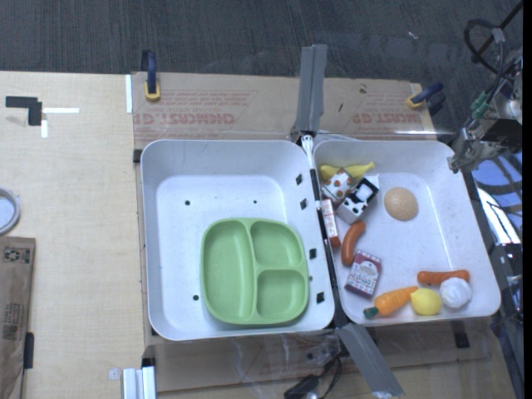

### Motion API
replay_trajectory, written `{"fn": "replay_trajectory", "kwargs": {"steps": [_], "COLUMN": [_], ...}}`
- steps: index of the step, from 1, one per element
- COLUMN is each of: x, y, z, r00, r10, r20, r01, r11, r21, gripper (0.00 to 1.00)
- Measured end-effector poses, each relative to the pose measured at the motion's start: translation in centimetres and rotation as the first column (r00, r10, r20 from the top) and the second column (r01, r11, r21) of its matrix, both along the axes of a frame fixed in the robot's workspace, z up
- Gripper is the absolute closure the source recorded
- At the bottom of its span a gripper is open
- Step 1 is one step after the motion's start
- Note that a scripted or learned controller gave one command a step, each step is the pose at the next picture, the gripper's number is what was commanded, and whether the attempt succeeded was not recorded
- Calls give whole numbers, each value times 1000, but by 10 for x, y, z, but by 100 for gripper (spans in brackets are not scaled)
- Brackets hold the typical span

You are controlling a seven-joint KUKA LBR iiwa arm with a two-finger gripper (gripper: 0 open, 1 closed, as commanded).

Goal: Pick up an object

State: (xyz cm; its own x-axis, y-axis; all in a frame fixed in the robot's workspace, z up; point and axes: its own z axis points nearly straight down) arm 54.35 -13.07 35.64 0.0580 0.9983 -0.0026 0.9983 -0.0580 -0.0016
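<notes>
Gripper (462,151): at the right bin's (465,223) upper right rim; perhaps the dark tip, too blurred to say if clenched or released.
Objects: beige ball (401,204), sausage (352,242), carrot (393,301), lemon (426,302) lie in right bin.
Left bin (166,223): green tray (254,270).

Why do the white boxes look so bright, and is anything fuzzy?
In the camera view, even overhead light makes both white bins nearly glare out; shadows stay faint beside the green tray; the small toys look soft, and the gripper at the right edge is blurry.
</notes>
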Motion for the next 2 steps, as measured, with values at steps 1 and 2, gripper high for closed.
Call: {"fn": "replay_trajectory", "kwargs": {"steps": [1, 2], "x": [35, 35], "y": [18, 18], "z": [-143, -143], "r00": [996, 995], "r10": [-94, -95], "r20": [-2, -2], "r01": [94, 95], "r11": [996, 996], "r21": [1, 1], "gripper": [100, 0]}}
